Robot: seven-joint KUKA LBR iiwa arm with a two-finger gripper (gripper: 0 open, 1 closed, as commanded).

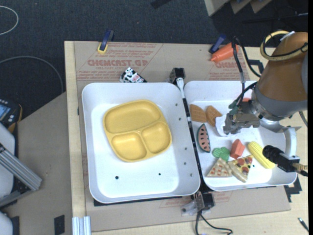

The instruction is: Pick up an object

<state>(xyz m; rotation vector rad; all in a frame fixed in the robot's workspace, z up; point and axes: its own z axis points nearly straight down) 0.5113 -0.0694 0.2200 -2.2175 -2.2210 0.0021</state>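
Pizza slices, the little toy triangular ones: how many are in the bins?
2, both in the right white bin, near its front edge: one triangular toy pizza slice beside the green toy, the other touching it on the right. The grey arm might hide more.

You can't tell how the gripper [234,125] fingers stand under its dark body, and the arm [286,77] runs off the frame at 3 o'clock.
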